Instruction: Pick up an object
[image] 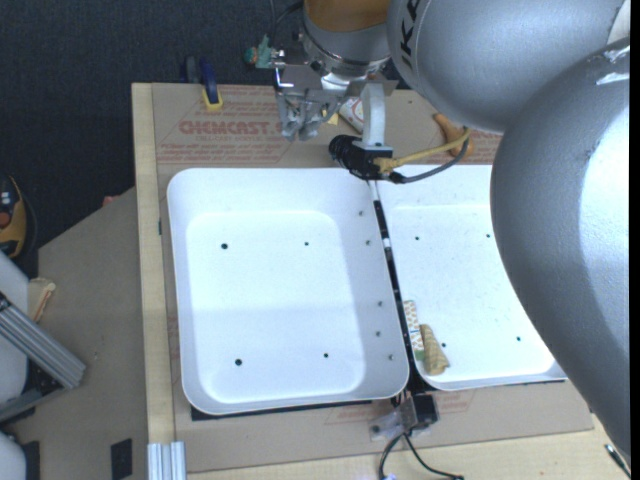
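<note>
Gripper (pixel 300 118) hangs at the top of the camera view, beyond the far rims of both bins and over the brown board (pixel 240 128) printed with red lettering; whether it is released or clenched cannot be told, as its grey metal parts blur together there, and nothing can be seen caught in it. Only 1 loose object (pixel 432 348) is visible: a small tan, mottled, elongated piece with a rough-looking surface, lying in the right bin (pixel 470 258) at its near left corner, just beside the dark divider strip (pixel 392 268) where the 2 bins meet. It sits well apart from the gripper. Much of the right bin is hidden under the arm (pixel 560 168), whose broad grey bulk fills the upper right, with the orange band (pixel 345 3) showing above the wrist. The left bin (pixel 270 288) shows a bare white floor marked by 4 small dark dots. A black cable (pixel 410 173) loops near the far end of the divider, and a blue-and-yellow clamp (pixel 210 83) stands on the board's far left edge.
</note>
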Robot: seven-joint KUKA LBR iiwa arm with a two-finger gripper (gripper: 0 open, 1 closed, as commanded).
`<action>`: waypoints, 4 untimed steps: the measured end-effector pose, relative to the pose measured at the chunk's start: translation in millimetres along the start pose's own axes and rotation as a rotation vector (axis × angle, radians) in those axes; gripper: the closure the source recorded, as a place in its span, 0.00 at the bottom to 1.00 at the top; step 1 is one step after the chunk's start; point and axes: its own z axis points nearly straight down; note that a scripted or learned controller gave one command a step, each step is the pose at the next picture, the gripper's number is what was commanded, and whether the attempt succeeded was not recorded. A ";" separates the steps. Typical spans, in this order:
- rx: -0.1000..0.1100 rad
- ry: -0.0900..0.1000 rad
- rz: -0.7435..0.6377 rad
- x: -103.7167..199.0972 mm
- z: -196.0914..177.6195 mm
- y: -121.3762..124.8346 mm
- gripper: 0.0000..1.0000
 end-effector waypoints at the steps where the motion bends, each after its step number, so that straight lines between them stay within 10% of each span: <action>1: -0.007 -0.007 0.019 -111.8 -72.9 -0.2 1.00; 3: 0.012 -0.003 0.002 54.6 43.9 -2.4 1.00; 4: -0.005 -0.001 0.012 20.9 -35.6 -19.1 1.00</action>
